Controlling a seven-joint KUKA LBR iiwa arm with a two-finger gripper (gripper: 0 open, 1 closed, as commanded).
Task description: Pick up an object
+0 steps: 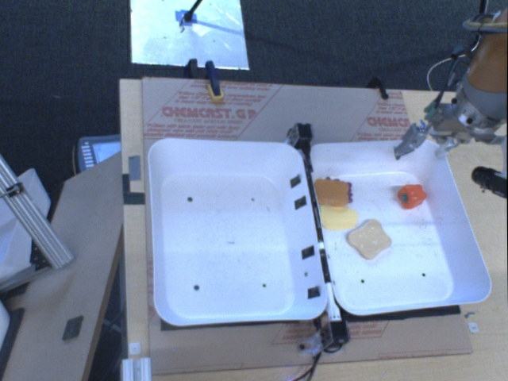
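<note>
Nearest, on the right shallow white plastic bin (468, 280): a pale tan toast-shaped slice (369, 239) on the floor. Just beyond it, touching or nearly so, a flat yellow oval piece (340, 218), and behind that a small orange-brown block with a purple edge (333, 191) close to the divider between the bins. Farther right, apart from these, a small red-orange pepper-like toy (411, 197). Beyond and above the pepper, over the bin's far right corner: the grey two-finger hand (424, 141), fingers spread apart, nothing between them, well clear of the pepper. Alongside, the left shallow white plastic bin (159, 213) on the wooden desk (131, 86).
</note>
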